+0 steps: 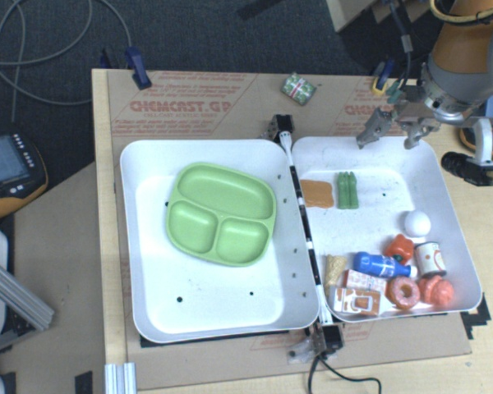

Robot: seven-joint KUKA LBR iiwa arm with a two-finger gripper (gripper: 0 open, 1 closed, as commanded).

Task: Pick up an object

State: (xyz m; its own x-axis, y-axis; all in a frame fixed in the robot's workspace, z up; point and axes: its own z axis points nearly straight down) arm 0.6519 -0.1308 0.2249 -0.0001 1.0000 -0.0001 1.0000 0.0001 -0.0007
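My gripper hangs above the far rim of the right bin, its two fingers spread open with nothing between them. Below it in the bin lie a green pickle-like piece and a tan slice. Further toward the near right corner sit a white ball, an orange-red piece, a blue bottle, a small can, a pink donut, a red piece and a small printed box.
The left bin holds a green divided plate. A black clamp sits where the bins meet at the far side. A small green wrapped item lies on the cardboard behind the bins. A blue clip grips the cardboard's far left edge.
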